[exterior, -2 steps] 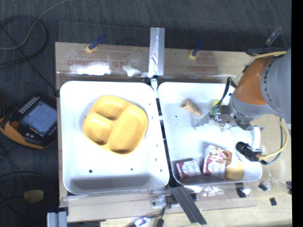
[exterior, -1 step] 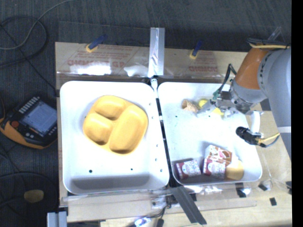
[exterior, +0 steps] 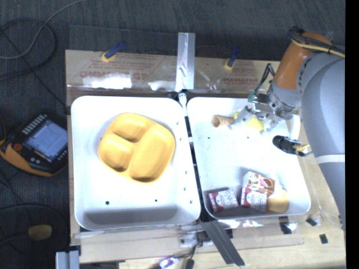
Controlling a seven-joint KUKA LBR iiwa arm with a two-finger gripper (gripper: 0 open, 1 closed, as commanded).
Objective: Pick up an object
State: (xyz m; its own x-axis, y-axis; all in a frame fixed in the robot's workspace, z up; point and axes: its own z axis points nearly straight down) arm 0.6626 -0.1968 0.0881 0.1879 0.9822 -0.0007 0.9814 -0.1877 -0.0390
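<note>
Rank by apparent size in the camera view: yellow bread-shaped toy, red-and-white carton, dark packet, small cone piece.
1. Yellow bread-shaped toy, in the left bin, by far the largest.
2. Red-and-white carton, right bin's near edge.
3. Dark packet beside it, slightly smaller; the gap is small.
4. Small cone piece, near the right bin's far edge.

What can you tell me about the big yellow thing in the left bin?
The yellow lumpy object looks like soft, smooth foam or rubber, shaped like three rounded bread-like lobes joined together. It lies flat on the floor of the left bin, toward its upper middle, apart from the walls. Nothing else touches it.
</note>
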